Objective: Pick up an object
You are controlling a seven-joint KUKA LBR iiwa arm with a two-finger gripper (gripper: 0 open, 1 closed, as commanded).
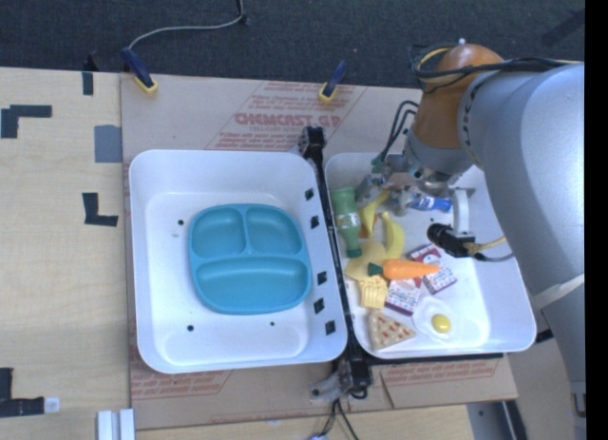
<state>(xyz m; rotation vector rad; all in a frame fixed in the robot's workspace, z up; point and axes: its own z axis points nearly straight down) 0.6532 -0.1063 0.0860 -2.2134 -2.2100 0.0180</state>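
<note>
My gripper (388,187) is down in the upper part of the right bin (503,319), just above a pile of toy food. Right below it lie a yellow banana (390,231) and a green bottle (345,217). An orange carrot (411,268) lies further toward the front. The wrist and its cables hide what sits directly under the gripper.
Toward the bin's front are a fries piece (372,291), red-and-white packets (439,280), a fried egg (439,323) and a waffle-like slice (389,330). The left bin (157,267) holds a blue divided plate (250,258). The grey arm covers the right side.
</note>
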